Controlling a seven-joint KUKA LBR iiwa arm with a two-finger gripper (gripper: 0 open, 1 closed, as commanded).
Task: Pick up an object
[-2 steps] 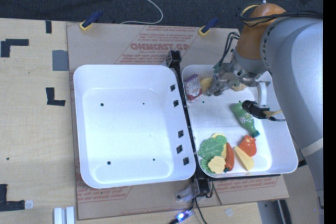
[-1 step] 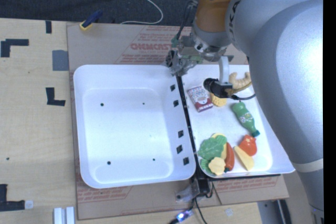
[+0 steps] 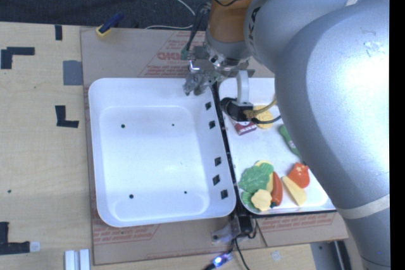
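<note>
The toys (image 3: pixel 273 185) lie close together at the near end of the right bin (image 3: pixel 316 204), so go for 1 at the edge, like the red one (image 3: pixel 299 174). Your gripper (image 3: pixel 200 83) hangs far back over the left bin (image 3: pixel 152 155). You cannot tell how it is set.

Glossy white plastic bins (image 3: pixel 152 155) (smooth); matt brown cardboard (image 3: pixel 136 57) beneath.
</note>
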